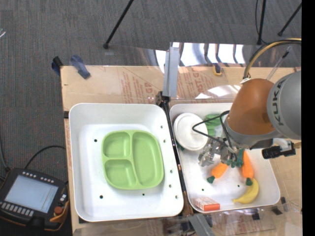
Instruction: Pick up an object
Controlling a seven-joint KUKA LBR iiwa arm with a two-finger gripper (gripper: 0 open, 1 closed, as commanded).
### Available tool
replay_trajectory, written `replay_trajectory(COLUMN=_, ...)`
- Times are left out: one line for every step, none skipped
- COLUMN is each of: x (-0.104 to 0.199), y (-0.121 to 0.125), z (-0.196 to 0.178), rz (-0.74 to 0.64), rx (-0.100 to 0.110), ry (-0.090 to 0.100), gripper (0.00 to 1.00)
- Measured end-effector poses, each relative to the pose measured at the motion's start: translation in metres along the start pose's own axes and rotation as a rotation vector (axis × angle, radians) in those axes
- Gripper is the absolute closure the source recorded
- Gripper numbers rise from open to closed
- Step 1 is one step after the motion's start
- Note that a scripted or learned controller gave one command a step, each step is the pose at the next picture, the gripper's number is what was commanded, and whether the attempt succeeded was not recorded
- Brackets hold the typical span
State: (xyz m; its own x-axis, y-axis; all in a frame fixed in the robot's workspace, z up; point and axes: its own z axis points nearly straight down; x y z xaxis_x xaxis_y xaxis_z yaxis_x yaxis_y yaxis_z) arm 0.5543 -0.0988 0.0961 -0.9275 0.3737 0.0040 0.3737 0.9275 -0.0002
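My gripper hangs low over the middle of the right bin, under the arm's orange band. Its metal fingers point down and left, just above an orange toy carrot with a green tip. A second carrot lies to the right of it, partly under the wrist. A yellow banana rests near the bin's front right corner. A white round bowl sits at the bin's back left, with a green item behind it, partly hidden by the arm.
A small orange and white box lies at the right bin's front edge. The left bin holds a green divided plate. A metal post rises behind the divider between the bins. A teach pendant lies on the floor at the left.
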Motion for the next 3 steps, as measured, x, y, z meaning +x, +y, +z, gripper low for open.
replay_trajectory(x=0.067, y=-0.031, z=0.010, rz=-0.172, rx=-0.001, ry=0.000, gripper=1.00)
replay_trajectory(x=0.069, y=-0.040, z=0.010, rz=0.130, rx=0.000, ry=0.001, gripper=1.00)
replay_trajectory(x=0.065, y=-0.049, z=0.010, rz=0.204, rx=-0.001, ry=-0.001, gripper=1.00)
